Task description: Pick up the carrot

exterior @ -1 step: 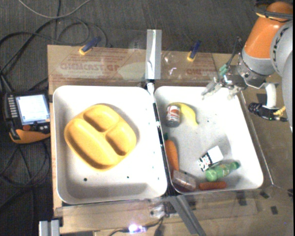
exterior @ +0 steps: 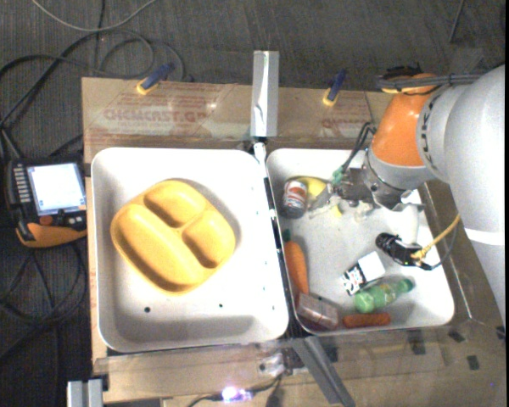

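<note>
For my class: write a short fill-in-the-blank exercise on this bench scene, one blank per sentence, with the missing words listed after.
1. The yellow divided plate lies in the ____ bin.
2. The carrot lies along the right bin's ____ wall.
3. The bottle near the right bin's front is ____ in colour.
4. The gripper hovers over the ____ bin.

Missing words: left; left; green; right
</note>
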`<state>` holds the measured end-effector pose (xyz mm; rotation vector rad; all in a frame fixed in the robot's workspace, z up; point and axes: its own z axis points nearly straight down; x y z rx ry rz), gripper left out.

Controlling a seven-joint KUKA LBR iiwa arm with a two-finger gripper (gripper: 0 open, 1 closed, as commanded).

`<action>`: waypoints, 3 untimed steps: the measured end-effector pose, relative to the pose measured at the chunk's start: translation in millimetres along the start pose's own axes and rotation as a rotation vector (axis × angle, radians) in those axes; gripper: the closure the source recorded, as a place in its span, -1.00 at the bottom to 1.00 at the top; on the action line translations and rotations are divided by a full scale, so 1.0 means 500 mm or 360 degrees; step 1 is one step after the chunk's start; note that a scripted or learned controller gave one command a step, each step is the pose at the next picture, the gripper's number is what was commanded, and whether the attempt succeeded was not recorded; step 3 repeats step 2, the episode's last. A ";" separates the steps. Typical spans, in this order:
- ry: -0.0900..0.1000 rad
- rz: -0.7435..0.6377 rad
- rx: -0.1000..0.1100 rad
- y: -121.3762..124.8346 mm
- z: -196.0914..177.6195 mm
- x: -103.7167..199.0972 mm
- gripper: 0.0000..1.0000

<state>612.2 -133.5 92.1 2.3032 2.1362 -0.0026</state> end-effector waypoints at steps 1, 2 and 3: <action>0.0003 -0.0001 -0.0001 0.001 -0.019 0.002 1.00; 0.0000 0.0248 0.0003 -0.013 -0.182 0.139 1.00; 0.0000 0.0248 0.0003 -0.013 -0.182 0.139 1.00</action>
